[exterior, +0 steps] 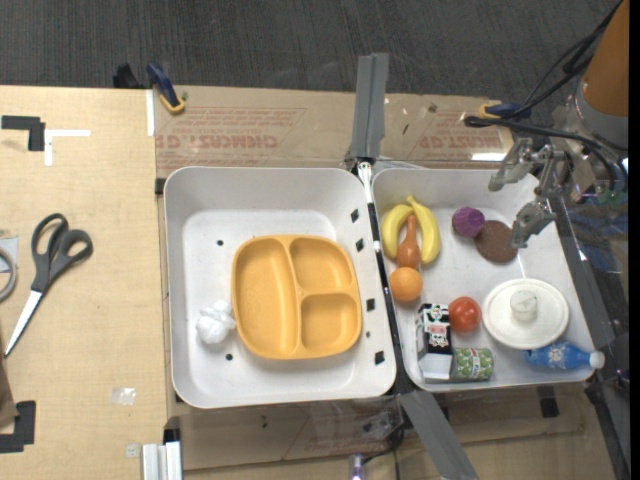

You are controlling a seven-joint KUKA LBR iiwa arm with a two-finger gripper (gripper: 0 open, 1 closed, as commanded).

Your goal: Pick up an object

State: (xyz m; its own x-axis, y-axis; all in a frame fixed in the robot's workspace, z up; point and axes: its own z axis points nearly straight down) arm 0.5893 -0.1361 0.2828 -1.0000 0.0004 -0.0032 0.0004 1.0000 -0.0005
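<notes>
Currently positioned over the right bin point(575, 268) near its far right corner, fingers point(530, 223) spread apart and holding nothing, with the brown round object point(494, 242) just beside and slightly below-left, next to the purple ball point(467, 221).
</notes>
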